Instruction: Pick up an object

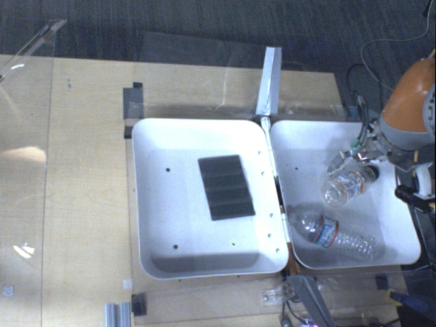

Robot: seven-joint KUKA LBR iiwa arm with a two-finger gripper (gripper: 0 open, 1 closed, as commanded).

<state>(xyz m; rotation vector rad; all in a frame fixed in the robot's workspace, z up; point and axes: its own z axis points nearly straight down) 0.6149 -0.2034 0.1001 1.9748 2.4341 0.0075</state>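
My fingers [360,157] hang in the right bin [409,251], seemingly touching a clear bottle [344,186]; whether they are clamped I cannot tell. A second bottle [330,231] lies below. Slick plastic may slip free.

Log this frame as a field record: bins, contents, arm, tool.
left bin: holds one dark ribbed rectangular pad, lying flat near the centre
right bin: holds two clear plastic bottles
bottle A: lying on its side near the front wall, blue and red label
bottle B: clear, tilted, directly under the tool
arm: enters from the right, orange band visible, over the right bin
tool: down at bottle B's upper end; grasp not confirmable from this view
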